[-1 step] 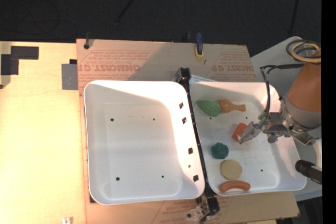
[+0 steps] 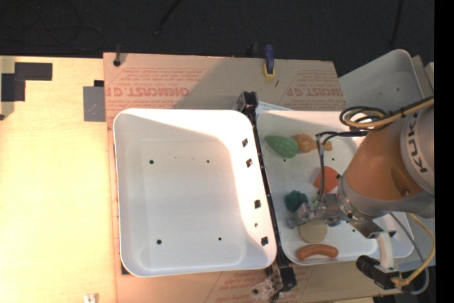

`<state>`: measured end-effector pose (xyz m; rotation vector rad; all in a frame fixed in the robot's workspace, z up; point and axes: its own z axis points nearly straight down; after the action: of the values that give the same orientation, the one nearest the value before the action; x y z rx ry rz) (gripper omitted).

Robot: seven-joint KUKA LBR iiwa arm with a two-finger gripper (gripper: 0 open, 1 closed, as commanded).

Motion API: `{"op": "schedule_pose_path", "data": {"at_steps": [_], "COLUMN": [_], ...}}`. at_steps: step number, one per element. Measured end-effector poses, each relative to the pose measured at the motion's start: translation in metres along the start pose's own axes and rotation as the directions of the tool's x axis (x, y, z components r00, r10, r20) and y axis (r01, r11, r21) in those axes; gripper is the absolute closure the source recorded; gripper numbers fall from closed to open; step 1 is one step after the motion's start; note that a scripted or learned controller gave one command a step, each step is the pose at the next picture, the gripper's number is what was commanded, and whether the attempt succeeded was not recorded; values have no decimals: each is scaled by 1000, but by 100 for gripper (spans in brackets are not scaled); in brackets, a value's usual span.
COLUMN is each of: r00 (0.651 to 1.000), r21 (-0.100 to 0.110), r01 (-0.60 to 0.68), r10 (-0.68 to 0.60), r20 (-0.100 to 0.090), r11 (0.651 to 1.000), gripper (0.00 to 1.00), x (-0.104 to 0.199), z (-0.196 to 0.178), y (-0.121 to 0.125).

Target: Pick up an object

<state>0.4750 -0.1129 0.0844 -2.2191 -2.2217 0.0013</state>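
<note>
The right bin (image 2: 284, 238) holds several small items: a light green lumpy piece (image 2: 282, 145), an orange piece (image 2: 306, 143) beside it, a red-orange piece (image 2: 327, 177), a dark green piece (image 2: 295, 200), a beige rounded piece (image 2: 313, 231) and an orange sausage-shaped piece (image 2: 317, 252) near the front wall. My gripper (image 2: 316, 213) reaches in from the right and sits low in this bin, just above the beige piece and right of the dark green piece. Its wrist body hides the fingertips.
The left bin (image 2: 135, 252) stands beside the right one, with a black clip strip (image 2: 255, 181) along their shared wall. Cardboard (image 2: 184, 85) lies under both bins. The arm's orange band (image 2: 376, 167) and cables (image 2: 365, 117) hang over the right bin's right half.
</note>
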Motion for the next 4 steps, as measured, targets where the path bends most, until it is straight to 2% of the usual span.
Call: {"op": "schedule_pose_path", "data": {"at_steps": [1,2,3,4], "r00": [1000,1000,1000,1000], "r21": [2,-7,-9,3], "r01": [-9,4,5,2], "r10": [9,-4,-5,-2], "r20": [-1,-1,-1,-1], "r11": [1000,1000,1000,1000], "gripper": [100,100,100,100], "x": [-3,38,81,108], "z": [-13,-108,-196,-205], "y": [0,2,29,-1]}}
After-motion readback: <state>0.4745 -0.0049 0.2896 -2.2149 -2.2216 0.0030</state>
